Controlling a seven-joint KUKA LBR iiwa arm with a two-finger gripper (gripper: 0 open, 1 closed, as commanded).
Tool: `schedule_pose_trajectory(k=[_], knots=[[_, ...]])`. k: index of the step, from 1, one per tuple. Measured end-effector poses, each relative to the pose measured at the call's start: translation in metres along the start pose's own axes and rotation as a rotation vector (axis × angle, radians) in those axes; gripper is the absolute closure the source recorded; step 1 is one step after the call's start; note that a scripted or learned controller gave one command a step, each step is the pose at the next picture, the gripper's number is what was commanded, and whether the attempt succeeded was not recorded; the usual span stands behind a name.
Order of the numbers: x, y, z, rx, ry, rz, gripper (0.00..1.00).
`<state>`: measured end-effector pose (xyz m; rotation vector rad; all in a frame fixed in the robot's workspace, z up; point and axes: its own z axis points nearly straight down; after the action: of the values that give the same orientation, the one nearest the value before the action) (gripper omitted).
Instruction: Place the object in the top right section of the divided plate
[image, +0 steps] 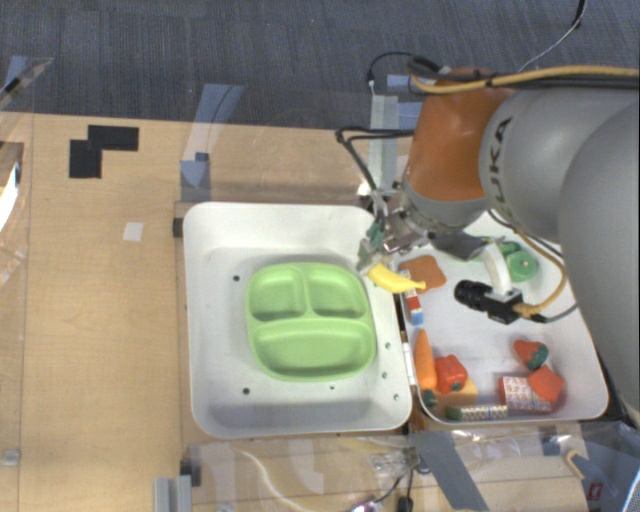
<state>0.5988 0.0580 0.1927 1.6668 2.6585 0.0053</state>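
yellow banana (394, 281), beside green divided plate (311, 320)

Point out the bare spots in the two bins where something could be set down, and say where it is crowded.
Left bin: bare floor rings the green divided plate, widest along its left and front walls; all three plate sections are bare. The claw with the banana hangs at the plate's top right corner. Right bin: crowded, carrot and toy foods along the front, little free floor mid-bin.

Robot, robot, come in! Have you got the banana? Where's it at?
Gripper at the seam between the bins, toy banana right under its tip; grip unclear. Banana beside the green divided plate, short of its top right section. Nothing blocking.
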Motion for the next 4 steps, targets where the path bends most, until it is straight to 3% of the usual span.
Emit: schedule_pose_trajectory(k=[1, 2, 3, 4], knots=[[-0.020, 0.025, 0.006, -0.003, -0.002, -0.221, 1.00], [-0.037, -0.020, 0.006, -0.001, -0.001, -0.377, 1.00], [0.008, 0.018, 0.006, -0.003, -0.001, -0.534, 1.00], [-0.029, 0.002, 0.006, -0.002, -0.002, -0.639, 1.00]])
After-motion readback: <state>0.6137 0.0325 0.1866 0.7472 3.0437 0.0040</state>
